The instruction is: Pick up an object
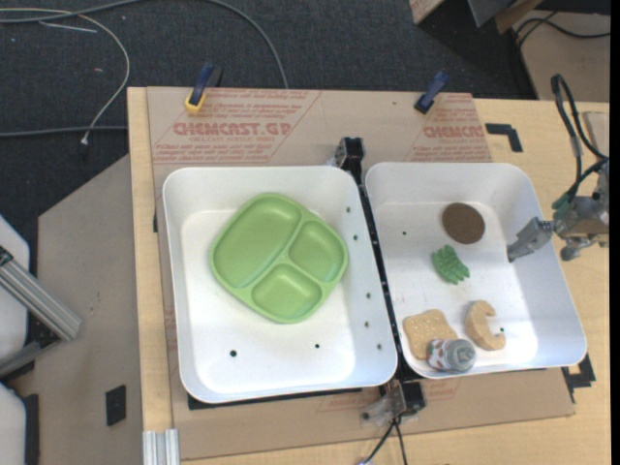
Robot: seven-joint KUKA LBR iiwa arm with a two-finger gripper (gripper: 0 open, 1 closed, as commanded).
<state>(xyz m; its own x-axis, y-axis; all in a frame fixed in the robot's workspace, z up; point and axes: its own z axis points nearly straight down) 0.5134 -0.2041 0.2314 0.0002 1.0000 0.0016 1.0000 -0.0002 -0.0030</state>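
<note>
Gripper (528,240) at right bin's (552,289) three o'clock rim (jaw state I cannot tell), parked clear; I'd target round brown disc (464,223).

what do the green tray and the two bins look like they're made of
Green tray: likely moulded plastic, matte, with smooth rounded compartments in one even colour. Left bin and right bin: probably thin formed plastic, slightly glossy white, with rounded corners and rolled rims.
</note>
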